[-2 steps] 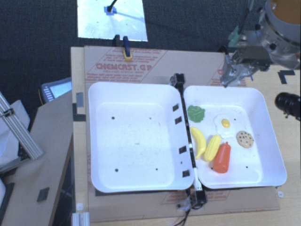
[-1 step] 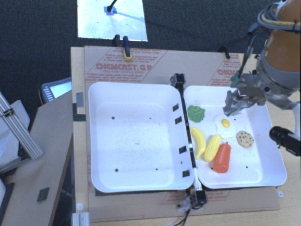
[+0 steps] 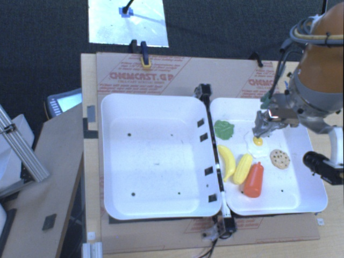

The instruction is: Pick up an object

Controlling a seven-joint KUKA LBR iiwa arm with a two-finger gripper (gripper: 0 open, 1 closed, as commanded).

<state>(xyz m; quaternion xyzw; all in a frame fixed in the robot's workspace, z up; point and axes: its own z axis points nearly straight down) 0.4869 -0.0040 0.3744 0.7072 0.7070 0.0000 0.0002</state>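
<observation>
Red "CHEMCAST GP" print (twice) on board (image 3: 161, 74) — gripper (image 3: 262, 129) over fried egg (image 3: 257, 142).

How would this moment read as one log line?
gripper: over fried egg | right bin: banana, ketchup bottle, cookie

Arm (image 3: 321, 52) comes in from the right w/ its orange band up top, grey wrist bent downward and leftward. Gripper (image 3: 260, 133) hangs at the lowest, leftmost end of the wrist, pointing down (finger gap too blurred to judge).
</observation>
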